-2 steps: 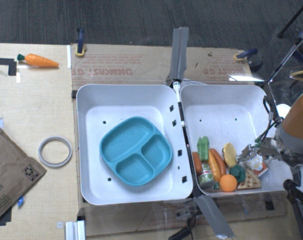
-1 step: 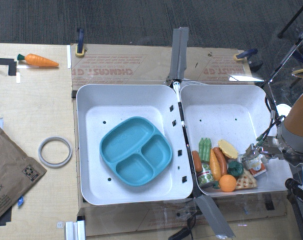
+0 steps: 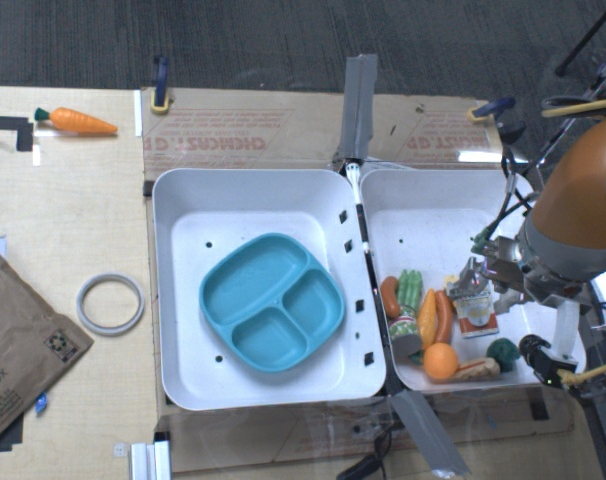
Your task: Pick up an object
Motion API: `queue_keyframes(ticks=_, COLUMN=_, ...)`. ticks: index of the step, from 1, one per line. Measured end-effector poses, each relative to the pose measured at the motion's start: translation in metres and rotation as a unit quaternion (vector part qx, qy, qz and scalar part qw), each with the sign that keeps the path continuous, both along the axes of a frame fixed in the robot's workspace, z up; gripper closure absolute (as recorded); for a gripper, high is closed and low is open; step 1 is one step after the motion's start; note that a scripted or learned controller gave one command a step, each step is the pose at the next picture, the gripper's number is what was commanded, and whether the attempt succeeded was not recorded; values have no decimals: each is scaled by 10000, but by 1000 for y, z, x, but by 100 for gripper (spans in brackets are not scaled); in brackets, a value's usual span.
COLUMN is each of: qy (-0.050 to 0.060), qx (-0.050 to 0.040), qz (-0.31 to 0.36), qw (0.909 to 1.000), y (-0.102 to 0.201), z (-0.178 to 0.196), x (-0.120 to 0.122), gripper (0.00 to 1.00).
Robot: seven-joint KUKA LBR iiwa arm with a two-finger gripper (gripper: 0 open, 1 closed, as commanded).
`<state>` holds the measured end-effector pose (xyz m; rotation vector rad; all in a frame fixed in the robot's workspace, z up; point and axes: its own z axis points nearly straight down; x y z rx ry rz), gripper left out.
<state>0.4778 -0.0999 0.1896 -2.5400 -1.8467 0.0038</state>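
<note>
gripper (image 3: 475, 290) low in right bin (image 3: 433, 208) over the toy food pile (image 3: 433, 328) | grip state: honestly can't tell | blue tray (image 3: 272, 301) in left bin (image 3: 183, 268)

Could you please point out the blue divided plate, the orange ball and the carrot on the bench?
blue divided plate (image 3: 272, 301): camera view, central ridge.
orange ball (image 3: 440, 361): camera view, top.
carrot (image 3: 81, 122): camera view, mid-body.

Gripper (image 3: 473, 286): low in right bin (image 3: 423, 208), over red-and-white packet (image 3: 476, 313); arm's orange band (image 3: 583, 193) up and to its right. 
Just left of gripper: orange strip (image 3: 442, 313), yellow piece (image 3: 427, 320), green bundle (image 3: 410, 290), red piece (image 3: 390, 296). 
Below-left: orange ball (image 3: 441, 361), touching tan piece (image 3: 476, 370). 
Below-right: dark green item (image 3: 501, 350). 
Far left of gripper: left bin (image 3: 183, 268) holding blue divided tray (image 3: 272, 302). 
Beyond bins, on bench: grey ring (image 3: 110, 302), toy carrot (image 3: 76, 121), cardboard box (image 3: 18, 343).
</note>
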Motion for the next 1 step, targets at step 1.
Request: queue_keyframes(ticks=1, qy=9, qx=-4, qz=250, qw=9997, y=8, z=23, x=52, gripper=100)
